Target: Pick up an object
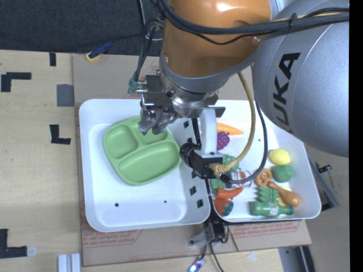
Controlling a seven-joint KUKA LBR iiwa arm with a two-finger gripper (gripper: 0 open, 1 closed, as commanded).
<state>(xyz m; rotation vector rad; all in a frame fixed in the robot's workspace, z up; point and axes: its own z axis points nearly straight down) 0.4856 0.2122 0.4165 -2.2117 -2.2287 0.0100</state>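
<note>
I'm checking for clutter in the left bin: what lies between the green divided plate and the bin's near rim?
In the camera view, the stretch from the green divided plate to the left bin's near rim is bare white floor with small dark spots.

Two white bins sit on a pale wood-toned desk marked with dark grey angular shapes. In the left bin lies a light green divided plate. Right of that plate, the other bin holds a yellow lemon, a green ball, an orange carrot, purple grapes and a red pepper. The arm is grey with a glossy orange band.
</note>
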